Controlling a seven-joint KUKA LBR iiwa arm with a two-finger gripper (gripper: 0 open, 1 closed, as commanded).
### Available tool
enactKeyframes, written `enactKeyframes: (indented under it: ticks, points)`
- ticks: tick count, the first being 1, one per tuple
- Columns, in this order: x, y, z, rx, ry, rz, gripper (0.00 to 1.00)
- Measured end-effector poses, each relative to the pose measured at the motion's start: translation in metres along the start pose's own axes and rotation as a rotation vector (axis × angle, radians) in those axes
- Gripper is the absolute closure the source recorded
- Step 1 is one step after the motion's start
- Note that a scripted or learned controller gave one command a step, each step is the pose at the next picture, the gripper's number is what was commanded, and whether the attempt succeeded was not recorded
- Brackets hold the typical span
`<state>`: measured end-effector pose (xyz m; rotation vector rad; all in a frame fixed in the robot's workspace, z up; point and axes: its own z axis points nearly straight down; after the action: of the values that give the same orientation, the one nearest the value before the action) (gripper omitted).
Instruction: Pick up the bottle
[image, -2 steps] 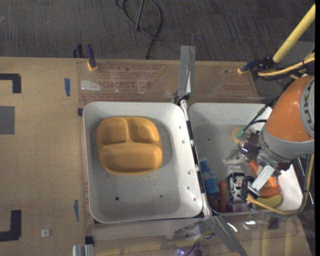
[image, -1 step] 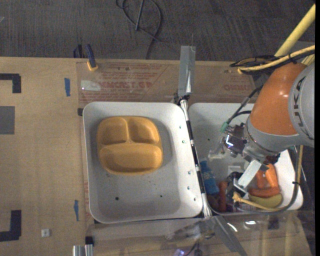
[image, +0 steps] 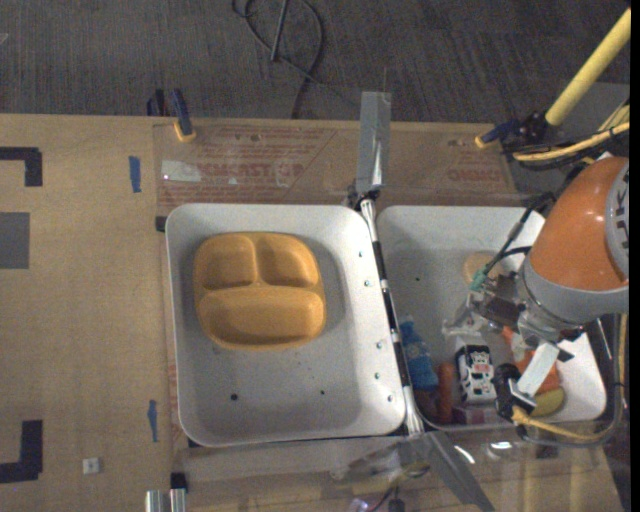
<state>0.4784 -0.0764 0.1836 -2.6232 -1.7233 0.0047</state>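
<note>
Camera view: bottle (image: 411, 352) lies along R bin's (image: 430, 240) left wall, long axis approx 11–5 o'clock, blue label. Gripper (image: 478, 312) sits at bottle's 2 o'clock, near but apart; can't tell finger gap. Toy car (image: 476, 372) lies just below gripper. Next move needs shift toward 8 o'clock.

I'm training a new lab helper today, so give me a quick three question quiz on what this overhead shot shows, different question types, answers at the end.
1. True or false: the yellow divided tray lies in the right bin.
2. Multiple choice: the arm's gripper is above A) the left bin, B) the right bin, C) the bare bench.
3. Fill in: the blue bottle lies against the right bin's ___ wall in this view.

Key
1. False; it lies in the left bin.
2. B.
3. Left, beside the divider between the bins.
</note>
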Motion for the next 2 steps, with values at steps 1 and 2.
enactKeyframes:
  ticks: [1,2]
  points:
    - [0.085,-0.036,0.0,-0.001,0.0,0.129,0.0]
    - [0.017,-0.007,0.0,-0.001,0.0,0.475,0.0]
